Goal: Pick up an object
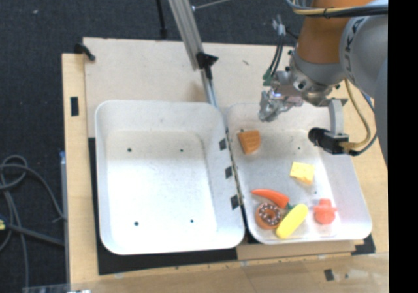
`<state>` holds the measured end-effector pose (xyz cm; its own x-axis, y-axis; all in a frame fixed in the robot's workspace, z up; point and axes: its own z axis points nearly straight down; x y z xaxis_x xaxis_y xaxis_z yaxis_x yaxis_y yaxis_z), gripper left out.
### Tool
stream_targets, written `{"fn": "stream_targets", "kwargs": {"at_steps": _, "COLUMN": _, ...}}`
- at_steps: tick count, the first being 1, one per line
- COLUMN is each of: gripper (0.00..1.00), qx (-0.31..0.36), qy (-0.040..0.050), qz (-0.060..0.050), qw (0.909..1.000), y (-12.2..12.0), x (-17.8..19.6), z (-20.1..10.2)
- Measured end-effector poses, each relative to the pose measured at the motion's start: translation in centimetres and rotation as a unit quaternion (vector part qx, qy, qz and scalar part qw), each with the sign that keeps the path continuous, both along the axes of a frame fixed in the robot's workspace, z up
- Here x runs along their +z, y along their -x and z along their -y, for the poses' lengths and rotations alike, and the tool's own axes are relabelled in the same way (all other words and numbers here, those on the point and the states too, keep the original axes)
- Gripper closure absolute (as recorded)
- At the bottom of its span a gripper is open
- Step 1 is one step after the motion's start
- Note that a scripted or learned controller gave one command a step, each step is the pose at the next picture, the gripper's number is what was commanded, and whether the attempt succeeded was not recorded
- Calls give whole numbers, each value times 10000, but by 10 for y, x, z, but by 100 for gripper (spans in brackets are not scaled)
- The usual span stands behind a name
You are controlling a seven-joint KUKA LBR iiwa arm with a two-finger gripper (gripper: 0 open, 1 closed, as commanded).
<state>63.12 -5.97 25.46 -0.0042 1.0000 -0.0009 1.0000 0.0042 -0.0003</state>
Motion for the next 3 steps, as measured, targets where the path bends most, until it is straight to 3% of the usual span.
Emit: {"fn": "stream_targets", "kwargs": {"at_steps": 3, "gripper": 100, "qx": 7, "qy": 0, "qz": 16, "qw": 10000, "y": -21, "x": -5, "z": -141}}
